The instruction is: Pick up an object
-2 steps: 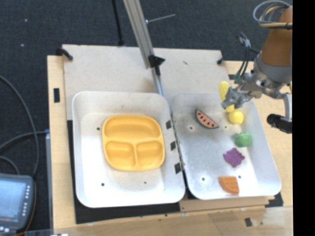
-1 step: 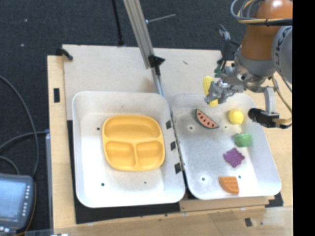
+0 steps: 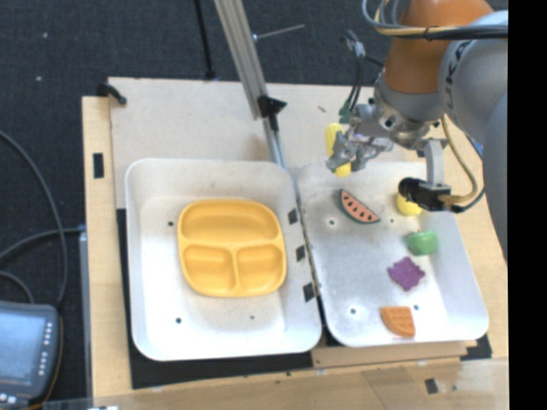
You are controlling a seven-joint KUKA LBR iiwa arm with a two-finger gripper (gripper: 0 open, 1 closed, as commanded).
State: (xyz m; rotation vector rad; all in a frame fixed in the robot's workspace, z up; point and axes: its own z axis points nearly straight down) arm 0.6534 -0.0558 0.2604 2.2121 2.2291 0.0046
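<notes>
One yellow object (image 3: 336, 148) sits between the fingers of the claw (image 3: 344, 154), raised over the far left corner of the right bin (image 3: 457, 254). The fingers are closed on it; a yellow part shows above the fingers and another below them, so its long axis runs roughly from the far edge of the table toward the near edge. What kind of object it is cannot be told.

Five more things lie in the right bin. A watermelon slice (image 3: 358, 207) rests near the far left corner, its long axis slanting from far left to near right, green rind on the near side. A second yellow piece (image 3: 408, 203) lies by the far right edge, partly behind a black part of the arm. A green piece (image 3: 421, 243) sits near the right edge, a purple piece (image 3: 406, 272) just nearer than it, and an orange wedge (image 3: 398, 319) by the near edge.

Alone in the left bin (image 3: 154, 323) lies a yellow divided tray (image 3: 231, 246), near the middle.

Both bins rest on a pale wooden table (image 3: 171, 118). A metal rail (image 3: 242, 45) slants up from its far edge. Dark carpet (image 3: 77, 24) surrounds the table, with cables and a grey device (image 3: 26, 348) at the left.
</notes>
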